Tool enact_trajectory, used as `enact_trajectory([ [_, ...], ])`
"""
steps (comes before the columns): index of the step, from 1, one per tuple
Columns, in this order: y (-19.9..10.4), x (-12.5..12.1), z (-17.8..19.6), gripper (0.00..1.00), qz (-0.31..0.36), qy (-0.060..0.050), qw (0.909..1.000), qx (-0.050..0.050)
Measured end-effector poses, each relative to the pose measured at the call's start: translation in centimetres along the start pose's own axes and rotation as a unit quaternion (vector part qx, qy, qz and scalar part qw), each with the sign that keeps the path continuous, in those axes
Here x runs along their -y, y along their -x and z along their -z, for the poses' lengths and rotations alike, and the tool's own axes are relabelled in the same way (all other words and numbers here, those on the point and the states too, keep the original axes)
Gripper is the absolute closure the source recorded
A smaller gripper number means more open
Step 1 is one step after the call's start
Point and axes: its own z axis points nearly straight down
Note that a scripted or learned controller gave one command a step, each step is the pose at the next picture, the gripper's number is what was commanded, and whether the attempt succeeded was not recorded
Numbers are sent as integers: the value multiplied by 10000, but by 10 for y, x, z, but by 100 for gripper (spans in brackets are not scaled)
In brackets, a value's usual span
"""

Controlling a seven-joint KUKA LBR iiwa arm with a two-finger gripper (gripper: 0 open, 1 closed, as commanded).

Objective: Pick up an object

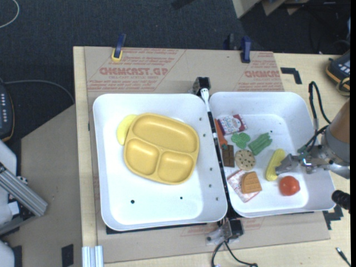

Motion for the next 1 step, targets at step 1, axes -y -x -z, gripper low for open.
enact_trajectory([
  [1, -1, -3, -28, 0, 6, 25, 10000, -21],
])
